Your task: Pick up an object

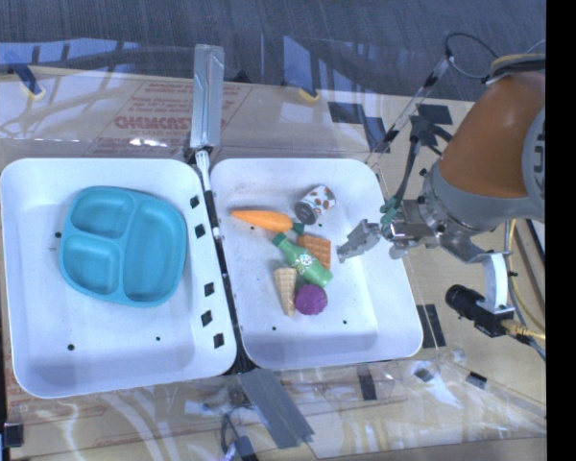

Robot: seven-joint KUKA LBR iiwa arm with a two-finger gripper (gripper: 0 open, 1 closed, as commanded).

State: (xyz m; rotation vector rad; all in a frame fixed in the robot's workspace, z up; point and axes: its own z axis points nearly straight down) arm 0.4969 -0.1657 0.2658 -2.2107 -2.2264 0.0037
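The right bin (384, 315) holds several toy foods: an orange carrot (261, 219), a small patterned can (315, 202), a green bottle-shaped toy (300, 259), a waffle-like orange square (318, 249), an ice-cream cone (285, 289) and a purple ball (310, 299). My gripper (357, 242) hangs over the bin's right part, just right of the waffle square and apart from it. Nothing shows between its fingers.
The left bin (29, 334) holds a blue divided plate (123, 244). A raised divider (213, 257) separates the two bins. The arm's orange band (490, 137) and cables sit over the bench at the right. Tape strips lie on the bench in front.
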